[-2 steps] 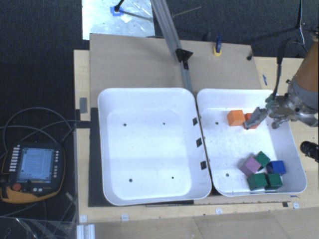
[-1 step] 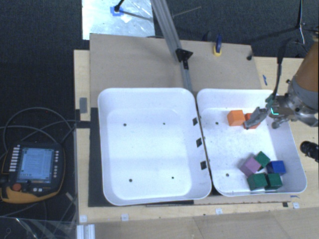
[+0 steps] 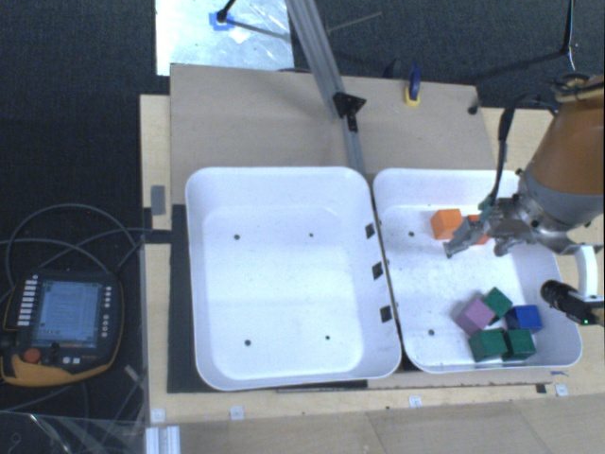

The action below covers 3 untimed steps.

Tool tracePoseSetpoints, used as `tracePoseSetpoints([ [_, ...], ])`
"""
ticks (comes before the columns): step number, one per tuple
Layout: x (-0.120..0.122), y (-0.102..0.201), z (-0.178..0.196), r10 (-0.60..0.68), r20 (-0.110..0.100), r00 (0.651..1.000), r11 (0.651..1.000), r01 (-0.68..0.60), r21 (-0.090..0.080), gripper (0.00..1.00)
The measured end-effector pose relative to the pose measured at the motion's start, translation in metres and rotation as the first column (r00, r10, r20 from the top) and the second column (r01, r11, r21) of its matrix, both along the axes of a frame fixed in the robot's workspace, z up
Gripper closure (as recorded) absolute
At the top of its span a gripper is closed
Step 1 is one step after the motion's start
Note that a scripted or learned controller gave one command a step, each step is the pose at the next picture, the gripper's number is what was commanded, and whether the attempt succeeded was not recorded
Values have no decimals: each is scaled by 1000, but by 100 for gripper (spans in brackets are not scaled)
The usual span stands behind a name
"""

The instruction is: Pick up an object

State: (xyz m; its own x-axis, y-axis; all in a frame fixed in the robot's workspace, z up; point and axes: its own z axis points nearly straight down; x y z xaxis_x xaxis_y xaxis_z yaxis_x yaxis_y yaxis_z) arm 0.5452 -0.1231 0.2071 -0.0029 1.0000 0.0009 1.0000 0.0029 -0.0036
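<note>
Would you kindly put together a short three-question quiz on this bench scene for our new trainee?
1. True or false: the orange block lies in the left bin.
2. Multiple choice: the gripper is nearest to which thing? A) purple block B) orange block C) blue block
3. Fill in: the purple, blue and green blocks cluster at the ____ corner of the right bin, as the camera sees it.

Key
1. False: it lies in the right bin.
2. B: the gripper is just right of the orange block.
3. Lower right.
</note>
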Motion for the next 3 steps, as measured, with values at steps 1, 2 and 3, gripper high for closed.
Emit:
tracePoseSetpoints([
  [1,-4,8,-59,0,-2,1000,1000,0,1,0],
  [2,-5,9,-111,-1,-1,1000,1000,1,0,0],
  [3,-3,8,-97,1,6,1000,1000,-1,-1,100],
])
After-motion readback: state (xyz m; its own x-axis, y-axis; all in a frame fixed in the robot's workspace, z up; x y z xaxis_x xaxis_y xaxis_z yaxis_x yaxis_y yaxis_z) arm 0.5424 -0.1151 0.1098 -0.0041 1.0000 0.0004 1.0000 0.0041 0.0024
